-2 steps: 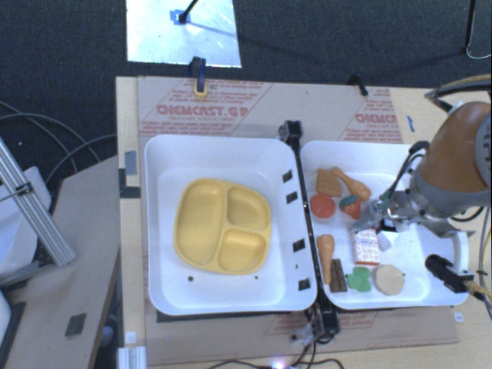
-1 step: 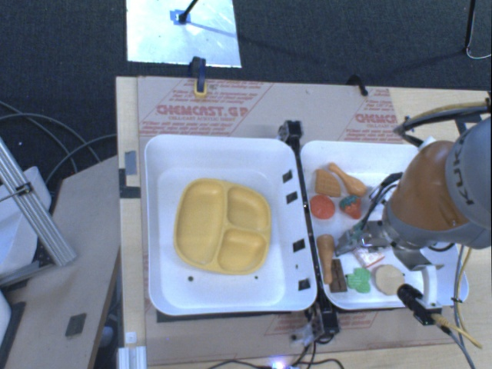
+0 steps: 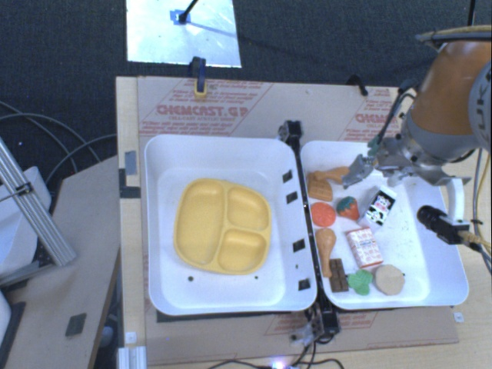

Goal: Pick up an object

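My gripper (image 3: pixel 360 171) hangs over the upper part of the right bin (image 3: pixel 444 279), just right of a tan bread piece (image 3: pixel 329 176) and above a black-and-white milk carton (image 3: pixel 380 207). Nothing is visibly held in it. Below it lie an orange piece (image 3: pixel 320 190), a strawberry (image 3: pixel 348 205), a red tomato slice (image 3: pixel 324 215), a drumstick (image 3: pixel 326 244), a pink box (image 3: pixel 363 247), a chocolate bar (image 3: pixel 337 275), a green broccoli (image 3: pixel 359 281) and a tan round bun (image 3: pixel 390 279).
The left bin (image 3: pixel 165 283) holds a yellow divided plate (image 3: pixel 223 225). A black divider with clips (image 3: pixel 301 206) runs between the bins. The arm's orange band (image 3: pixel 453 75) looms at the upper right, and a black cylinder (image 3: pixel 438 223) sticks out over the right bin.
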Robot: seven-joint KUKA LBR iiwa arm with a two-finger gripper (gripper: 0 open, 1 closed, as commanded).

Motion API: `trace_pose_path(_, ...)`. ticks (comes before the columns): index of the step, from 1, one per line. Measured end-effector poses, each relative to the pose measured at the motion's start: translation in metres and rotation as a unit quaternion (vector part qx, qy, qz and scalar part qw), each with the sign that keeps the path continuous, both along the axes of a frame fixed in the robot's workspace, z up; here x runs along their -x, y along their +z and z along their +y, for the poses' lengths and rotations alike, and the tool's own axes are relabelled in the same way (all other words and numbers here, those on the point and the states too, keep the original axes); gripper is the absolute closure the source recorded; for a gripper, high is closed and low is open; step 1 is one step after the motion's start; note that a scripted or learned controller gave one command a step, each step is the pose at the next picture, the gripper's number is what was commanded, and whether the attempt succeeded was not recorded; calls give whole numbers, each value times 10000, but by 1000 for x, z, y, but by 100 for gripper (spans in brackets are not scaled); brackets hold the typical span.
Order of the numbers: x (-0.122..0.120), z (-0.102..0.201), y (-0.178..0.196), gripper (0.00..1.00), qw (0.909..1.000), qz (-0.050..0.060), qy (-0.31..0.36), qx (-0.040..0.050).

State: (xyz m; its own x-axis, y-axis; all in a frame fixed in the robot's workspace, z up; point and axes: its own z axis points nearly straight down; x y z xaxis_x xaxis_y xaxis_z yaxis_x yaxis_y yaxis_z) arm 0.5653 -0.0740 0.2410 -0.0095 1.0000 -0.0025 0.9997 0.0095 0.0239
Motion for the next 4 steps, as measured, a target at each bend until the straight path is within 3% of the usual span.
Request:
trace_pose_path(1,54,11,-49,0,9999,142,-43,-20)
trace_pose_path(2,81,-45,-116,0,9999,144,-73,-9)
trace_pose_path(3,78,-7,-98,0,9999,102,-14,-19)
trace_pose_path(4,41,57,-54,0,10000,83,13,-27)
